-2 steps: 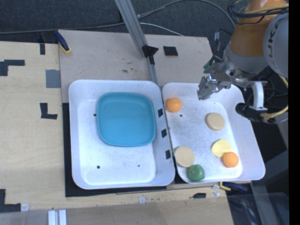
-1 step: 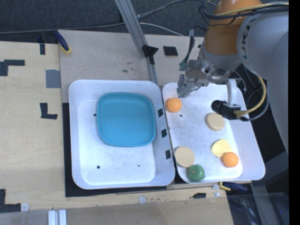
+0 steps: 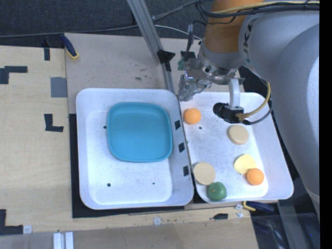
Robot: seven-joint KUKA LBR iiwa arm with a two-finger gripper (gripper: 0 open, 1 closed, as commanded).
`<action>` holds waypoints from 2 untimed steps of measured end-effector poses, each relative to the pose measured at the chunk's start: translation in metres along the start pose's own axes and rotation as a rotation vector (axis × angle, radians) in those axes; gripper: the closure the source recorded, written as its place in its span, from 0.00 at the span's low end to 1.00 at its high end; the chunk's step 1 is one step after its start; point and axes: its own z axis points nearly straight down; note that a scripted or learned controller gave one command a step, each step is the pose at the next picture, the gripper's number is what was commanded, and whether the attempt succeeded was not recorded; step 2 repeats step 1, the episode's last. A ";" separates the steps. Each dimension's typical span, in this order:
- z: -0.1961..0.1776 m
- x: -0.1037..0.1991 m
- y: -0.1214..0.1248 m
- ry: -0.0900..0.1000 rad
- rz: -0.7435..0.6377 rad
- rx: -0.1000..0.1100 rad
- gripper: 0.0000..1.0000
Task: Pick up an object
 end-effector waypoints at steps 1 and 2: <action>0.013 0.060 0.014 0.000 -0.001 0.000 1.00; 0.013 0.060 0.014 0.000 -0.001 0.000 1.00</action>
